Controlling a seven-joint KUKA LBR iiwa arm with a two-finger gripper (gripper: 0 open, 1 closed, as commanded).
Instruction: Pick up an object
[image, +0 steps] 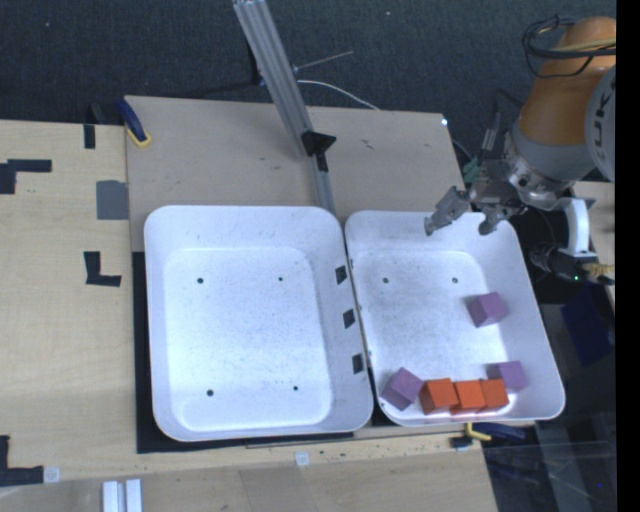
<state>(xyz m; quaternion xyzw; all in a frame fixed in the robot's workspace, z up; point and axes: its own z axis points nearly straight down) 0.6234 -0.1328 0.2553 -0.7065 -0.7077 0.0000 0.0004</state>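
- Near rim of right bin (548, 400): three orange blocks (463, 396) sit in a touching row, with a purple cube (404, 386) at the left end and another (509, 375) at the right. Risk: fingers may clip a neighbour or the bin wall.
- Mid bin: lone purple cube (487, 308), well apart. Lowest collision risk.
- Far rim: gripper (463, 214) is spread apart, holding nothing. Risk: descending here strikes the rim.

The arm (570, 110) is grey with an orange band above its wrist; dark cables loop at its top, and its gripper (465, 218) is dark grey.
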